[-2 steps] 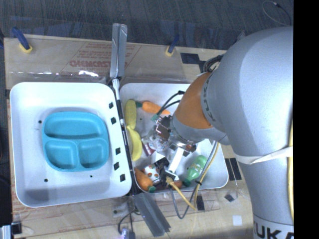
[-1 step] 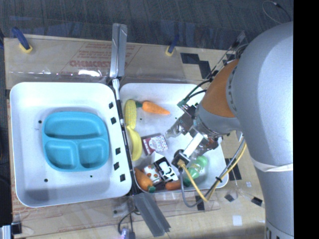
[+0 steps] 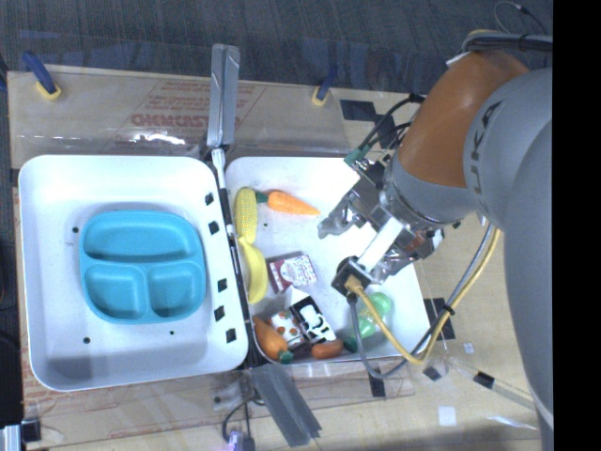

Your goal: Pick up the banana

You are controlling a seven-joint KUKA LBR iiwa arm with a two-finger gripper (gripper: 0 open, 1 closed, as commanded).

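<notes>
A blue sectioned tray [image 3: 144,266] sits in the left bin [image 3: 56,181]. In the right bin [image 3: 413,299], the banana [image 3: 253,267] lies along the left wall, just below an ear of corn [image 3: 246,212] beside a carrot [image 3: 292,204]. The jaws [image 3: 343,248] hang above the bin's middle, parted, holding nothing.

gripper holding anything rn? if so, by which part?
Nothing is held. The tool hangs over the right bin, with nothing between its fingers. The banana lies by the bin's left wall, apart from the tool.
</notes>
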